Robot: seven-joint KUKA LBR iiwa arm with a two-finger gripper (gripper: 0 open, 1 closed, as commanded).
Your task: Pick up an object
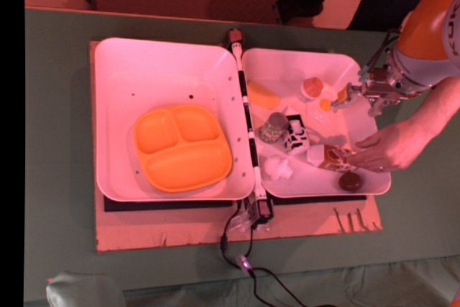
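The right bin [345, 65] holds several small objects. Among them are an orange block [261, 94], an orange-capped white bottle [314, 88], a grey round lid-like item [274, 127] and a black-and-white patterned box [296, 138]. There are also a white crumpled piece [277, 167], a brown-and-white packet [334, 157] and a dark brown round object [350, 181]. My gripper [357, 93] hangs over the right bin's far right part, just right of the bottle and above the bin floor. I see nothing held in it.
A person's hand [388, 145] reaches in from the right and touches the packet, just below my gripper. The left bin [122, 68] holds an orange divided plate [182, 147]. A black-and-white striped bar [244, 104] runs between the bins. Cables [248, 266] trail off the front.
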